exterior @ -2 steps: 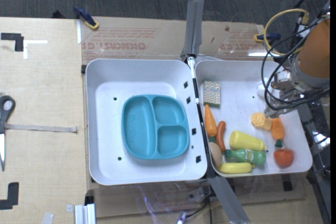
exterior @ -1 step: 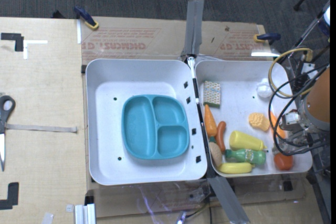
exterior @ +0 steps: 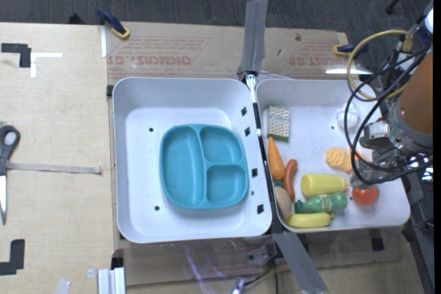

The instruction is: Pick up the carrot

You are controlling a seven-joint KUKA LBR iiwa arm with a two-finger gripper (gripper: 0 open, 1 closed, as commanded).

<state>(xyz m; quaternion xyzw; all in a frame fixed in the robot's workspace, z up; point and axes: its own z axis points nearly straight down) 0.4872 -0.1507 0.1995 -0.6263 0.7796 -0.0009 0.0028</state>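
The carrot (exterior: 275,158) lies in the right bin (exterior: 310,96), close against the divider wall on that bin's left side, its length running roughly up and down the view with the narrower end toward the top. Just beside it on the right lies a slim red-orange piece (exterior: 290,177), possibly a chili, and below them a pale rounded item (exterior: 283,202) is partly tucked against the bin wall. A yellow piece (exterior: 322,183), a green bottle-like thing (exterior: 321,203) and a banana (exterior: 309,219) crowd together near the bin's lower edge. A small checked box (exterior: 278,122) sits above the carrot, and a ridged yellow-orange item (exterior: 338,159) lies further right.

The end effector (exterior: 371,172) hangs over the right side of this bin, well apart from the carrot, near a red tomato (exterior: 364,195). Cables and the arm's body hide its fingers, so I cannot tell its state.

The left bin (exterior: 138,96) holds a teal divided plate (exterior: 204,166). On the surface (exterior: 52,113), scissors (exterior: 5,162) are cut off by the left edge.
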